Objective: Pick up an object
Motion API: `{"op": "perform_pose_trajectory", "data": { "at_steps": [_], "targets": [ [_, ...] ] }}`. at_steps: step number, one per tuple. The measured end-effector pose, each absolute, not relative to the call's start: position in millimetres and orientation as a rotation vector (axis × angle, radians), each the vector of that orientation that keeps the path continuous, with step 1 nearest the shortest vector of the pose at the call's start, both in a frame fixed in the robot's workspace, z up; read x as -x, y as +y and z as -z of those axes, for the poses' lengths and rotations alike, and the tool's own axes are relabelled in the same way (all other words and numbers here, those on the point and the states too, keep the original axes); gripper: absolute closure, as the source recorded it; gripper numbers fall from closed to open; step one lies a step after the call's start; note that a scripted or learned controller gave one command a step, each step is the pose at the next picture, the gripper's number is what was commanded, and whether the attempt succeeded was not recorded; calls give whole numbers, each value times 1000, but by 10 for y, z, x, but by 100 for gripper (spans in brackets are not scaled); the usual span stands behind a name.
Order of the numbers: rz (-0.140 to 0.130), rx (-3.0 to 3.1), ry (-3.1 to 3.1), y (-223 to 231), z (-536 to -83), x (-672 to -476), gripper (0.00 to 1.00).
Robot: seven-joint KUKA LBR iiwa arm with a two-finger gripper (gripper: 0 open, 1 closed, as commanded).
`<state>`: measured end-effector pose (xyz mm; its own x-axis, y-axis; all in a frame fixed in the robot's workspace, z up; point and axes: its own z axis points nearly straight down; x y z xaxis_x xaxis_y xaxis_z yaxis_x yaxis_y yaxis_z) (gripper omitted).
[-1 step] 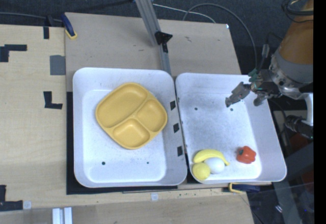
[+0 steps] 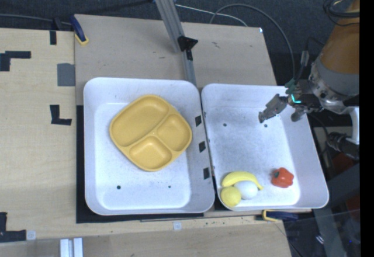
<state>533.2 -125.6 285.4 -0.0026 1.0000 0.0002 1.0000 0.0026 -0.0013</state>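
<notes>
Seen from above: two shallow white bins side by side on a wooden bench. In the left bin (image 2: pixel 96 133), a yellow divided plate (image 2: pixel 150 131), lying flat near the middle. In the right bin (image 2: pixel 251 139), a small cluster at the near edge: yellow banana (image 2: pixel 240 178), yellow lemon (image 2: pixel 230 195) and white egg (image 2: pixel 249 190), all touching or just beside one another, with a red pepper (image 2: pixel 282 177) a little to their right. Over the far right part of that bin, the gripper (image 2: pixel 284 108), reaching in from the right, fingers spread apart with nothing between them. Well apart from the cluster and pepper, which lie toward the bin's near edge, below the gripper in the picture.
</notes>
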Motion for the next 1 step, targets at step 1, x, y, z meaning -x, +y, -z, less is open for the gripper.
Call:
{"op": "perform_pose_trajectory", "data": {
  "at_steps": [1],
  "targets": [
    [-6,2216,-2219,-1175,-2328,-5253,0]
  ]
}}
